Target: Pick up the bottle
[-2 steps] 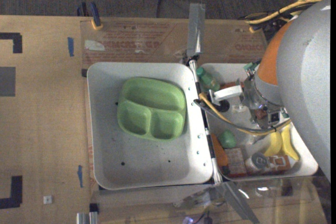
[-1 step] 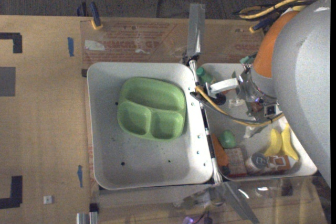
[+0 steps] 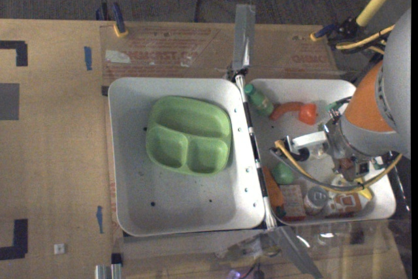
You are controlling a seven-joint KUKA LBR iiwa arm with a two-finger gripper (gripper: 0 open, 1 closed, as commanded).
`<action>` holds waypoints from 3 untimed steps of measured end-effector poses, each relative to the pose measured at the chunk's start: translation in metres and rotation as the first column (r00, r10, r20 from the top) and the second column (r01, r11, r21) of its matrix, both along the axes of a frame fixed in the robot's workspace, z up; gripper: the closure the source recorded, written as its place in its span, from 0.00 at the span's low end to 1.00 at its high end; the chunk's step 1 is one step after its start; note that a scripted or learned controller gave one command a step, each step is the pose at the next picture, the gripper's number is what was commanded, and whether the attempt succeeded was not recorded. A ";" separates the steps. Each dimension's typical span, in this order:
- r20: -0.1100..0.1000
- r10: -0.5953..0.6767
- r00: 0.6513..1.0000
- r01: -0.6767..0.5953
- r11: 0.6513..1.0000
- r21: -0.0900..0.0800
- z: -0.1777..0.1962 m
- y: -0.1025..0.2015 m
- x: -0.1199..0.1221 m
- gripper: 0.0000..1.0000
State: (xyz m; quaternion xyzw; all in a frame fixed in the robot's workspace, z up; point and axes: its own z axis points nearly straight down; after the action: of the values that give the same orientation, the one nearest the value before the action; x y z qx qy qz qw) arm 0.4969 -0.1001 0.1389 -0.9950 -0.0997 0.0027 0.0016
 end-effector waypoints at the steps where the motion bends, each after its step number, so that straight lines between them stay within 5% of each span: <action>1: 0.002 0.136 0.991 -0.136 0.991 0.000 -0.032 -0.061 0.020 0.00; 2: 0.003 0.025 1.000 -0.025 1.000 -0.001 0.009 -0.116 0.049 0.00; 3: 0.004 0.157 0.988 -0.157 0.988 -0.002 0.037 -0.095 0.150 0.00</action>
State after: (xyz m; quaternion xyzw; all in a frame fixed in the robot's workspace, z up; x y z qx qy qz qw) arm 0.6472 -0.1951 0.1755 -0.9841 -0.1775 0.0006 0.0006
